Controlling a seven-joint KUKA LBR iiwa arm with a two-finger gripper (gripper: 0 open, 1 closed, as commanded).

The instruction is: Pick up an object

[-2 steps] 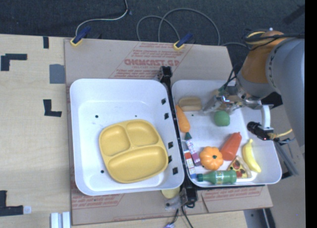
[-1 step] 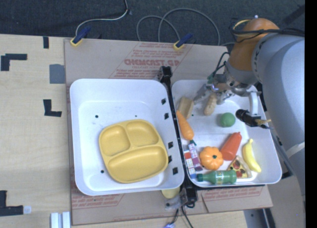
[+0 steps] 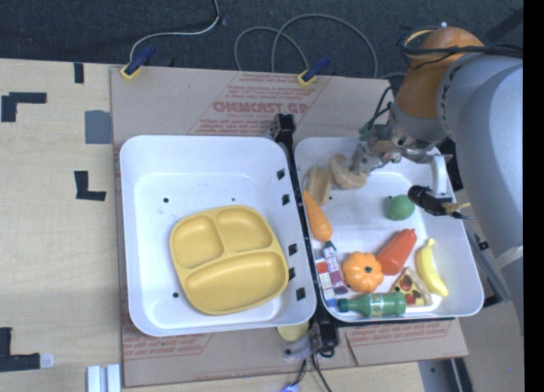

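yellow divided plate (image 3: 229, 260), left bin (image 3: 140, 161)

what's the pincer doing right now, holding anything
pincer: low in the right bin, right at the tan toy; whether it grips it cannot be told.

A tan, mushroom-shaped piece (image 3: 347, 173) lay on its side just below the end effector (image 3: 367, 157), at the right bin's far edge, a beige block (image 3: 317, 183) beside it.

You see the yellow divided plastic plate (image 3: 229, 259) in the left white bin (image 3: 136, 169); in the right white bin (image 3: 463, 250), the orange toy pumpkin (image 3: 363, 271) sits between the carrot (image 3: 318, 218) and the banana (image 3: 432, 269).
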